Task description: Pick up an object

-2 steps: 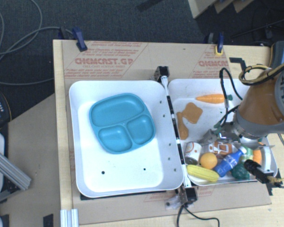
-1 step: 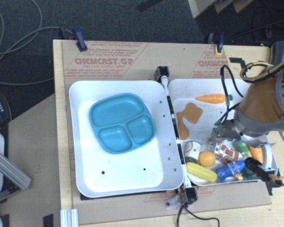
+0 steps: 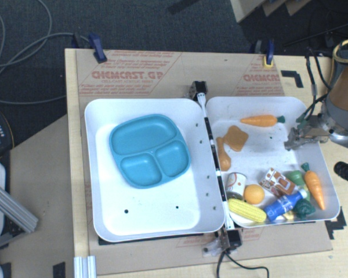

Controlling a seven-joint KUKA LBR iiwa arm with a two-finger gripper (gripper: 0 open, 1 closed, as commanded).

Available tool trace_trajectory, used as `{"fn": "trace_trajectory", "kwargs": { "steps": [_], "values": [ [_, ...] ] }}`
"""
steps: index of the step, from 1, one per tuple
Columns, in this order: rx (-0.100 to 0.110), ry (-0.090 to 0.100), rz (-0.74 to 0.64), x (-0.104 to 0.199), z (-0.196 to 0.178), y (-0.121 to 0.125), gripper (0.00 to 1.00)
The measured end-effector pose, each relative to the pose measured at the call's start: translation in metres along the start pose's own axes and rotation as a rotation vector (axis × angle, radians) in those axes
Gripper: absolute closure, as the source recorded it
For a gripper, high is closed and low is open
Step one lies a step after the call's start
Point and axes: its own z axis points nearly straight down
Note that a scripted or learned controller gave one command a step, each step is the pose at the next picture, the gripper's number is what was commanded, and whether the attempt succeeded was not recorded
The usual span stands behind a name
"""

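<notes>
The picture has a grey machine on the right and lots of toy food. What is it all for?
It's a robot arm reaching in from the right, seen by one camera above the bench. Its claw hangs over the right white bin, trying to pick something up. I see nothing in it. That bin holds toy food: two carrots, a corn cob, an orange ball and a blue bottle. The left bin has a blue divided plate.
</notes>
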Motion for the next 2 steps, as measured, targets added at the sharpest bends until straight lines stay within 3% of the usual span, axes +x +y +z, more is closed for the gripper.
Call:
{"fn": "trace_trajectory", "kwargs": {
  "steps": [1,2],
  "values": [
    [-0.003,0.002,-0.006,-0.0053,-0.0583,0.0935,1.0],
    [0.009,0.006,-0.004,-0.0054,-0.0536,0.0888,0.0]
  ]
}}
